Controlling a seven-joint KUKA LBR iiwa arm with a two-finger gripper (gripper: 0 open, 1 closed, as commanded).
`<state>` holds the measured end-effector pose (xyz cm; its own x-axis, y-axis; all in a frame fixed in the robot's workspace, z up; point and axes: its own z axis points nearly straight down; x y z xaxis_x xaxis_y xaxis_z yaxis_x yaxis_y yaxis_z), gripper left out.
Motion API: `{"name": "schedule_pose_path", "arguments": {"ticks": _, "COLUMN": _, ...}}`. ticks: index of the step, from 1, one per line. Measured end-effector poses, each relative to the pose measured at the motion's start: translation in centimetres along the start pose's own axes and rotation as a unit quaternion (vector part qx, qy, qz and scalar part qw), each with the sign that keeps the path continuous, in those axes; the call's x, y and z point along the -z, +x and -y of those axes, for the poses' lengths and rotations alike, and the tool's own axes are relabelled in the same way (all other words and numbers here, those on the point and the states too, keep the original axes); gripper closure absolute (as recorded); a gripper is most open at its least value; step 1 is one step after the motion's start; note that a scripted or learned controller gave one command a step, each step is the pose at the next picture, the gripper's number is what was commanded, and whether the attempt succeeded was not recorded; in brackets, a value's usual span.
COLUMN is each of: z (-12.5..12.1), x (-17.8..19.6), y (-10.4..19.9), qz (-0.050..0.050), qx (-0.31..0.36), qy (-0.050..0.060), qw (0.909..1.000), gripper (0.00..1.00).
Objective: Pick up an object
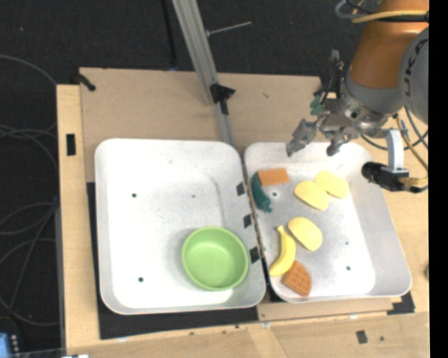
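Note:
My gripper hangs above the far edge of the right bin, its two fingers spread apart with nothing between them. Below it in that bin lie an orange block, a dark green piece, two pale yellow pieces side by side, another pale yellow piece, a banana and an orange waffle-patterned piece. A green bowl sits in the left bin near its front right corner.
A grey metal pole slants up from between the bins at the back. The arm's orange band is at the upper right. A black cable fitting sits by the right bin's rim.

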<state>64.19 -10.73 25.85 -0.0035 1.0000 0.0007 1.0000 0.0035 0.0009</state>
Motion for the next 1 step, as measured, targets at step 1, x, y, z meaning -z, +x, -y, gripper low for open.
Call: {"name": "schedule_pose_path", "arguments": {"ticks": 1, "z": 0.0, "x": 0.0, "y": 0.0, "qz": 0.0, "qx": 0.0, "qy": 0.0, "qw": 1.0, "gripper": 0.0}}
